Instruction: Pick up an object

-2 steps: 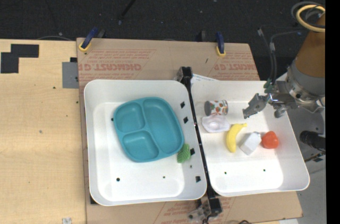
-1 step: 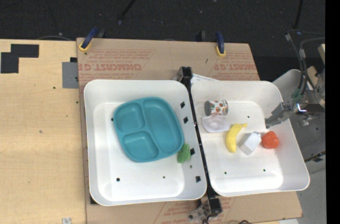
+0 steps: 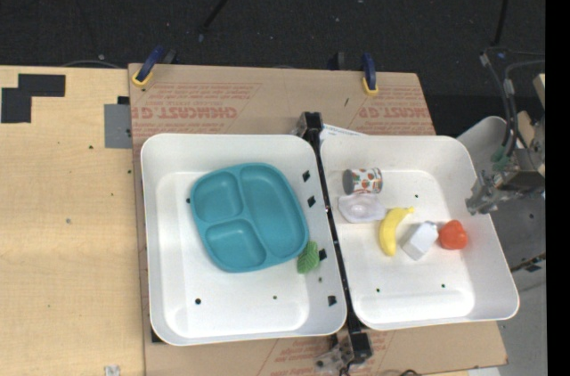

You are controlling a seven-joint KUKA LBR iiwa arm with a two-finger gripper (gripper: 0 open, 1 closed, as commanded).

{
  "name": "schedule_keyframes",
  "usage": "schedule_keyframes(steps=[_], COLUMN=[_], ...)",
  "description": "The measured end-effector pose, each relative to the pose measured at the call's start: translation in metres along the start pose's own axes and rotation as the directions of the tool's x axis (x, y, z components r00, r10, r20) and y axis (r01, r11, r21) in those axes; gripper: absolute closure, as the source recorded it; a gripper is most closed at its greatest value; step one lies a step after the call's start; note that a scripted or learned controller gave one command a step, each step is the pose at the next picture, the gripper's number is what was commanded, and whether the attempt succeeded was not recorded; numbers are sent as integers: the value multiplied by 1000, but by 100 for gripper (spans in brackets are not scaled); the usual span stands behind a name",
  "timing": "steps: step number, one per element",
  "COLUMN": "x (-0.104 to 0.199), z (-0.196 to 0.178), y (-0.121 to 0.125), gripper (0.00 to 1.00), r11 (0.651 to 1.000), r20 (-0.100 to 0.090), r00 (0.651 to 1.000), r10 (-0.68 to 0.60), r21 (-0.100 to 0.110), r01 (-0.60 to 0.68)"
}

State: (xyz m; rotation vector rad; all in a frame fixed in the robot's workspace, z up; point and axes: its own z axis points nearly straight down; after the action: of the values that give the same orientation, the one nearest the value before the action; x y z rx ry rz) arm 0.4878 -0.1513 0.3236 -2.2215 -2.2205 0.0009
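The things to pick lie together in the right white bin [image 3: 481,294], near its middle. A yellow plastic banana [image 3: 392,229] lies at a slant, and just beside it on the right is a small white block [image 3: 419,241], which seems to touch it. A red rounded toy, perhaps a tomato or pepper [image 3: 453,235], sits next to the block. Above the banana there is a pale translucent piece [image 3: 360,209], and a small printed cup [image 3: 363,180] lies on its side, so it may roll if pushed.

The left white bin [image 3: 169,294] holds a teal divided plastic plate [image 3: 249,216], with a small green leafy toy [image 3: 308,258] at its lower right corner, close to the wall between the bins.

The gripper [image 3: 488,198] hangs at the right rim of the right bin, apart from all objects. I cannot tell how it is set; nothing is seen held in it. I judge that the pick has not started, and the red toy is the nearest one.
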Motion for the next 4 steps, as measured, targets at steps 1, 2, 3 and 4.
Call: schedule_keyframes(steps=[1,2,3,4], x=[0,0,0,-1], z=[0,-10,-9,-19], y=[0,0,0,0], gripper=[0,100,0,100], r11=[1000,1000,1000,1000], r20=[0,0,0,0], r00=[1000,1000,1000,1000], r10=[0,1,1,1], r21=[0,0,1,1], r01=[0,-1,-1,-1])
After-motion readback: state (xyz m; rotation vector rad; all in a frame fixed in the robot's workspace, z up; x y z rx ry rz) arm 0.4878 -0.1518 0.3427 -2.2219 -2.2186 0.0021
